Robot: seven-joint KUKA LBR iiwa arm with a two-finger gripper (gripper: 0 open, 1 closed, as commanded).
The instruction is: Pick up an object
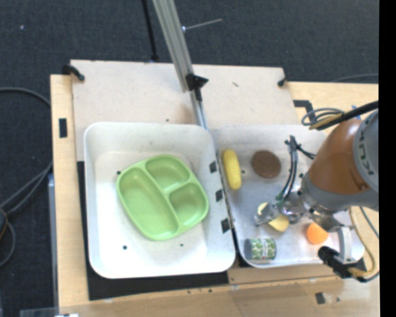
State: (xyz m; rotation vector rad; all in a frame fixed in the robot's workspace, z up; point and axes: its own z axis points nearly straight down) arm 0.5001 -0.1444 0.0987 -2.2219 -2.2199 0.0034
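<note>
the jaws (272, 211) hang low in the right bin (287, 140), tips at a small yellow piece (278, 224) just below them; whether they are wide or closed on it i cannot tell. an orange ball (315, 234) sits just to the right, a corn cob (232, 169) farther up-left, lying lengthwise.

The grey arm with its orange band (335, 160) is reaching into the right bin (247, 137), its gripper (272, 213) sitting low over a pale yellow piece (279, 224). A corn cob (232, 169) is lying near the bin's left wall, a brown disc (266, 164) beside it, a green-labelled can (261, 247) at the front, an orange ball (316, 234) to the right. A green divided plate (162, 196) is resting in the left bin (105, 243).
</note>
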